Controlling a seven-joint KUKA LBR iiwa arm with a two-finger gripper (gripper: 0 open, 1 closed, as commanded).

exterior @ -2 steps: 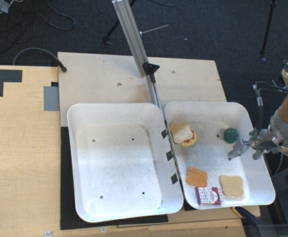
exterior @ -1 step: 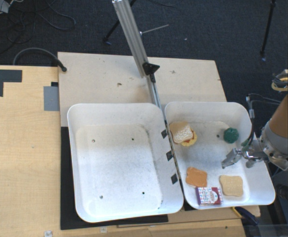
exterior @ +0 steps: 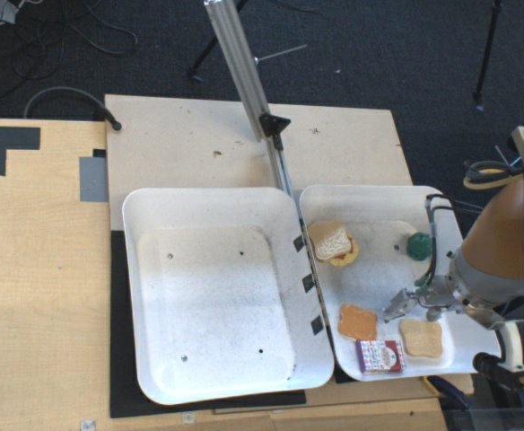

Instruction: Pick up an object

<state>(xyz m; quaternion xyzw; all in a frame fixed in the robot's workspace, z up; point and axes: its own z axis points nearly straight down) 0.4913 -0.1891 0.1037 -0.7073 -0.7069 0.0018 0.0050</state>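
The right bin [exterior: 370, 206] holds several objects. A sandwich [exterior: 333, 243] lies near its left wall and a green object [exterior: 418, 246] sits further right. An orange slice [exterior: 358, 322], a piece of toast [exterior: 422, 338] and a small red and white packet [exterior: 379, 356] lie along the front. My gripper [exterior: 411, 309] hangs low over the bin floor between the orange slice and the toast, just above the toast's upper left corner. It is open, with nothing between its fingers.
The left bin [exterior: 145, 241] stands beside the right one, with black clips on the shared wall. A slanted metal rail [exterior: 244, 70] rises behind the bins. The arm's orange band [exterior: 500, 236] is over the right bin's right edge.
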